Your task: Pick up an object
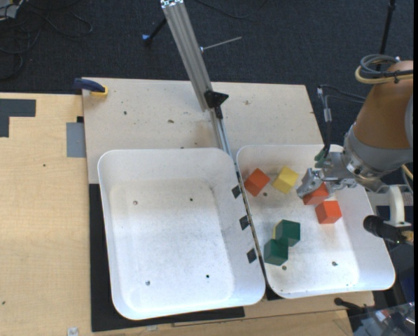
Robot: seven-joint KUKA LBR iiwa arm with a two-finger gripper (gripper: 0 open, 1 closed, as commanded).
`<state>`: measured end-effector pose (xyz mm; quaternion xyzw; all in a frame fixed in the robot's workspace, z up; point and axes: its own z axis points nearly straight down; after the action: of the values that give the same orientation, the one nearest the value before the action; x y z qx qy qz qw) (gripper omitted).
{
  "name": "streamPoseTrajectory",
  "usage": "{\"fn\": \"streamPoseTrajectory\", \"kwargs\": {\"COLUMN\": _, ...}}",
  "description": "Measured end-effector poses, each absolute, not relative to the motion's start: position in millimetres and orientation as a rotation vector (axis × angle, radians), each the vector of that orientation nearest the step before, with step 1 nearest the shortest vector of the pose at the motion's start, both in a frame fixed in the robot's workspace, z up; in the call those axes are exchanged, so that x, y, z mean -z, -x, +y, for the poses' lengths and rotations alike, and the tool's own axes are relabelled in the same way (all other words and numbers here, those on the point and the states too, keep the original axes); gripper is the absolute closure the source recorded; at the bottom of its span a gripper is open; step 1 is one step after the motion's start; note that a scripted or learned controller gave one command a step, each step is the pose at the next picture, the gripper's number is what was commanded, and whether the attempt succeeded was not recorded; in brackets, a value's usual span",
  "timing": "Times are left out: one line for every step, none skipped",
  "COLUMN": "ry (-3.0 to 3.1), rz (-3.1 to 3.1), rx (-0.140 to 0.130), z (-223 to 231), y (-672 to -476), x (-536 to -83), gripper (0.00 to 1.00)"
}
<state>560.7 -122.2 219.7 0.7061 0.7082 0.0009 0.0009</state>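
Red block (pixel 314 194) is sitting right under my tool (pixel 312 186); I cannot tell its grip state. Another red block (pixel 328 211) is lying just beside it, the yellow block (pixel 286 179) near: I am risking nudging either, spoiling the pick.

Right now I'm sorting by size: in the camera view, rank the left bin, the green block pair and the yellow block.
1. Left bin, by far the largest.
2. Green block pair.
3. Yellow block, smallest, though close to one green block alone.
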Motion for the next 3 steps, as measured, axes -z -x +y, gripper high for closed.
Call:
{"fn": "streamPoseTrajectory", "kwargs": {"ry": -2.219, "rz": 2.222, "rx": -0.003, "z": -115.9, "y": -555.0, "x": -268.8, "gripper": 1.00}}
{"fn": "streamPoseTrajectory", "kwargs": {"ry": -2.222, "rz": 2.229, "rx": 0.004, "z": -68.5, "y": -562.6, "x": -252.1, "gripper": 1.00}}
{"fn": "streamPoseTrajectory", "kwargs": {"ry": -2.222, "rz": 2.230, "rx": 0.005, "z": -19.0, "y": -577.2, "x": -235.4, "gripper": 1.00}}
